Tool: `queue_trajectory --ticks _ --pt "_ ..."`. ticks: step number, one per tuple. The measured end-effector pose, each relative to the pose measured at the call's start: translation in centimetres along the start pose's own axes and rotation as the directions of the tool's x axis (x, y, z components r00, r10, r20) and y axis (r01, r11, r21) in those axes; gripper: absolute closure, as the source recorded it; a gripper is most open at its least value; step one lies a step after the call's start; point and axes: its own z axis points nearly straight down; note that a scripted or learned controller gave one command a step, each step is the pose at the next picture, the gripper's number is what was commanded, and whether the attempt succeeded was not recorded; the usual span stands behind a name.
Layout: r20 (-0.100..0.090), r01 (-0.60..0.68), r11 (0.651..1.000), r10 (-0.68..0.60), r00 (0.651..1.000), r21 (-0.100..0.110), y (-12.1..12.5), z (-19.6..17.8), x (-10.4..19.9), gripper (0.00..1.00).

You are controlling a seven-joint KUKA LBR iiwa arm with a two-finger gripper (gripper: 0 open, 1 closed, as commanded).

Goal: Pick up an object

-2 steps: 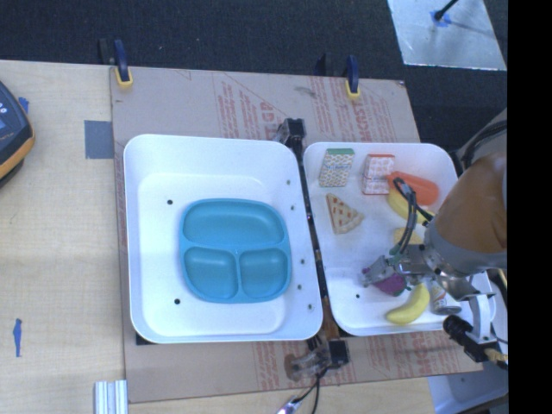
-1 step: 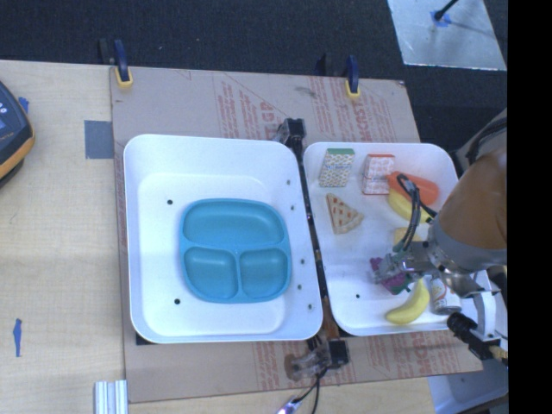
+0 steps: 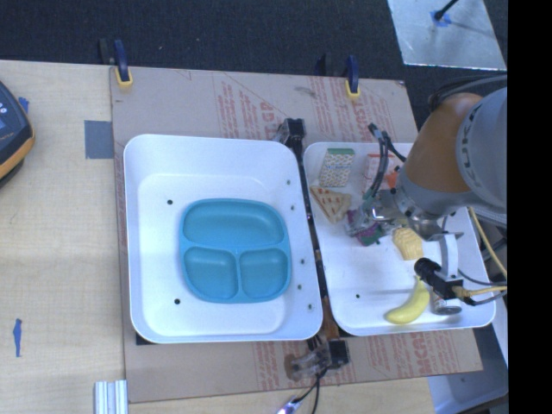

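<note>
Grey arm (image 3: 466,158) with orange band comes in from 3 o'clock, wrist pitched down over the right white bin (image 3: 366,317); gripper (image 3: 373,222) sits low among small items near the bin's centre, jaw state can't tell. Likely pick: yellow plastic banana (image 3: 409,306) at the bin's 5 o'clock, probably light, rigid, slick, so grab mid-curve across its width.

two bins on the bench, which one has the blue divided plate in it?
The left bin: the blue plate lies in its middle. The right bin, under the arm, holds small items such as a banana.
</note>
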Motion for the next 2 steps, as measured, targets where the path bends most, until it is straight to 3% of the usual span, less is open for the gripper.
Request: queue_trajectory --ticks 1,2 --pt "-0.002 -0.005 1.0 0.005 1.0 0.006 -3.0 -6.5 0.7 1.0" --pt "-0.003 -0.002 1.0 0.002 1.0 0.007 4.0 -9.8 7.4 1.0"
